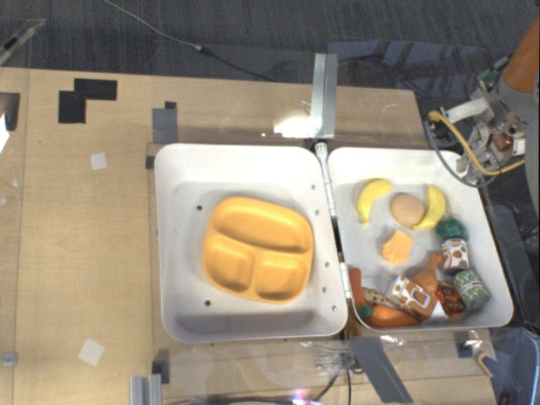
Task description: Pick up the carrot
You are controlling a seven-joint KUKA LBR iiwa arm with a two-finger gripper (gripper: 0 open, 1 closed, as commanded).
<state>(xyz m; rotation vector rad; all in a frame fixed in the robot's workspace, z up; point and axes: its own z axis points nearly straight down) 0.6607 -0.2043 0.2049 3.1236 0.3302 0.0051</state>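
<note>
The carrot [390, 315] is an orange, elongated piece lying along the front wall of the right bin [498, 251], partly tucked under a small carton [411, 293]. My gripper [494, 138] hangs at the upper right, above the bin's far right corner and well away from the carrot, wrapped in yellow cabling. Nothing shows in its grasp.
The right bin also holds two bananas [372, 197], a round bun [407, 209], a cheese wedge [398, 246], a green vegetable [451, 229] and two small cans [456, 255]. A yellow divided plate [256, 248] sits in the left bin [181, 226]. A metal divider [332, 218] separates the bins.
</note>
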